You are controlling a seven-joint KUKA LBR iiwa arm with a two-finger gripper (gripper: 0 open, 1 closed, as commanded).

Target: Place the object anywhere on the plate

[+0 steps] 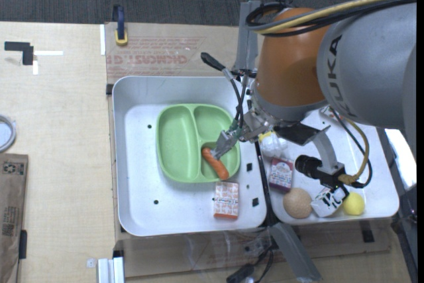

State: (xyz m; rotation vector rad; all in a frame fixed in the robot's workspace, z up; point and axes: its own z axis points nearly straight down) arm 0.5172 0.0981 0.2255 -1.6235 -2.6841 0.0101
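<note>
Carrot (215, 163) on the plate (179, 142), release step in hand.
The orange carrot lies in the near-right compartment of the green plate, in the left bin (132, 162). The end effector (225, 141) sits just above its far end; whether its tips are apart or together I cannot tell. If it has let go, the next move calls for a straight lift away without dragging the carrot off the plate.

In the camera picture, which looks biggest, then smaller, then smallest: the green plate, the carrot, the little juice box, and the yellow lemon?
1. Green plate, biggest by far.
2. Carrot and juice box: they look about alike, the carrot longer and thinner, the box chunkier, so I won't rank them.
3. Lemon, smallest.
</note>
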